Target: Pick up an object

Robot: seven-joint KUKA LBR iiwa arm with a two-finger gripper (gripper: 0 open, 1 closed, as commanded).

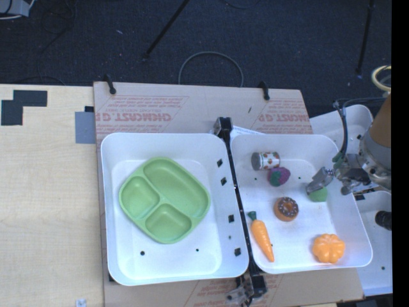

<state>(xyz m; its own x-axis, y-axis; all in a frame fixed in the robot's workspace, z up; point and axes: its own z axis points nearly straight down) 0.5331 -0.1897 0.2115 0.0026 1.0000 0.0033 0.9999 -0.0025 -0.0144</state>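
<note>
I log: gripper (319,185) at right bin's (348,256) right rim, grip state unreadable, touching small green object (317,194). Donut (286,208), carrot (262,236), pumpkin (328,248) apart below; bare floor between them.

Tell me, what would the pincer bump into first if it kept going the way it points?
Probably the small green toy just below the pincer in the right bin. They look close, though height above it is hard to judge from this slanted view.
</note>
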